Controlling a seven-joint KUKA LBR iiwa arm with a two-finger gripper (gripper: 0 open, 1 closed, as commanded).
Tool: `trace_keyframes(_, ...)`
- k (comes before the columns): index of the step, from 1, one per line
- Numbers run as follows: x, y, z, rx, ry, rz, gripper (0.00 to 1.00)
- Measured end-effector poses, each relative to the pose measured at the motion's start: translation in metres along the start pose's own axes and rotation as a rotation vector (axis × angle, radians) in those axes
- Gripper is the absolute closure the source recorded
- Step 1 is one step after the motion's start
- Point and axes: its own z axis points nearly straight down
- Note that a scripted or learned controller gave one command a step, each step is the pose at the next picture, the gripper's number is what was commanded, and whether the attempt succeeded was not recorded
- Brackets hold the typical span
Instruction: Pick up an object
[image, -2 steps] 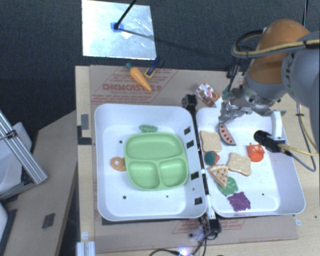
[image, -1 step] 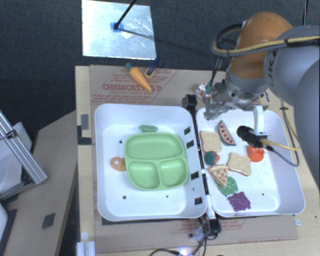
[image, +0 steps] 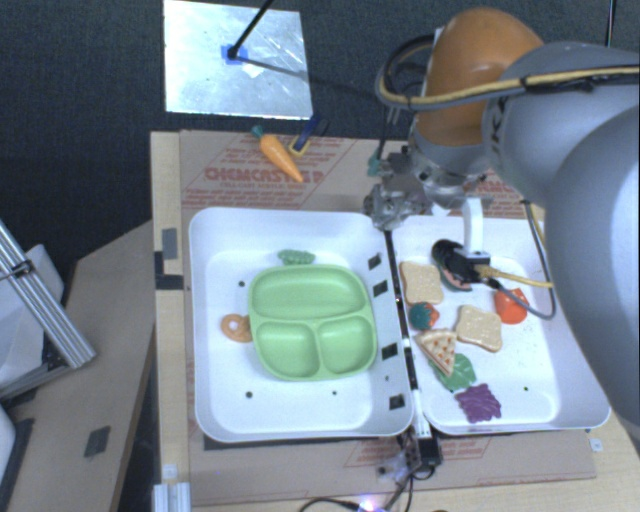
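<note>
My gripper (image: 386, 212) hangs over the far end of the divider between the two bins, near the back rim. In the right bin (image: 560, 385) lie a bread slice (image: 421, 282), a small teal and red piece (image: 424, 316), a toast slice (image: 479, 328), a pizza wedge (image: 437, 349), a green leaf (image: 461, 374), purple grapes (image: 479, 402) and an orange-red tomato (image: 511, 307). The bread slice lies nearest the gripper, just to its front right. I see nothing held in the gripper.
The left bin (image: 215, 390) holds a green divided plate (image: 310, 322), a brown pretzel (image: 236, 327) and a small green piece (image: 296, 257). A toy carrot (image: 280, 157) lies on the cardboard behind the bins, below a foil sheet (image: 237, 60). The arm's bulk overhangs the right bin's right side.
</note>
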Motion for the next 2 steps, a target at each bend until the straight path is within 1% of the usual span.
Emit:
trace_keyframes(1, 0.0279, -0.0048, 0.0020, 0.002, -0.002, 0.002, 1.00)
trace_keyframes(2, 0.0259, -0.0026, 0.0017, 0.001, -0.003, 0.004, 1.00)
